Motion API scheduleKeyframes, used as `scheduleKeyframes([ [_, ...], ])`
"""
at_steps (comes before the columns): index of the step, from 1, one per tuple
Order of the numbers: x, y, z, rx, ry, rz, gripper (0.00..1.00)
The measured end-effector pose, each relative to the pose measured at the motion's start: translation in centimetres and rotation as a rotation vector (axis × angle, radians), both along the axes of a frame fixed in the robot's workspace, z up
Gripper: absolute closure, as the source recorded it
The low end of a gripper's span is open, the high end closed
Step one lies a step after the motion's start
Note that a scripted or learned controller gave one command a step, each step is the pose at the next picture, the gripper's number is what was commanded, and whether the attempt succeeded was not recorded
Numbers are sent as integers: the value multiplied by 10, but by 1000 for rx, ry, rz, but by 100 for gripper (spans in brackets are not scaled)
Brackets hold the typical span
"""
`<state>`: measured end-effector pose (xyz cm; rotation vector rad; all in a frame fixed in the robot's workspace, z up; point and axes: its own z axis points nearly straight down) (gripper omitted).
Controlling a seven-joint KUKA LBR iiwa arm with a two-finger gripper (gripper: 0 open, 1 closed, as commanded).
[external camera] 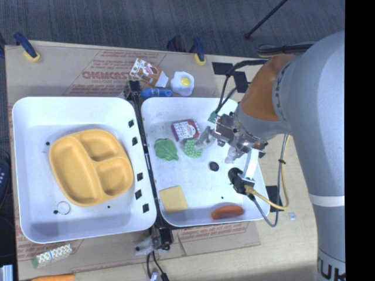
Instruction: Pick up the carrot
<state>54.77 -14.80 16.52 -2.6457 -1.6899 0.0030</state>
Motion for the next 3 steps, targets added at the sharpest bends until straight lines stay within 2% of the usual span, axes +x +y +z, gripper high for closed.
scheduleKeyframes([
  [1,-45,37,-75,2,4,-134,0],
  [2,-5,-11,3,1,0,17,0],
  [3,42,-21,71,1,-1,132,0],
])
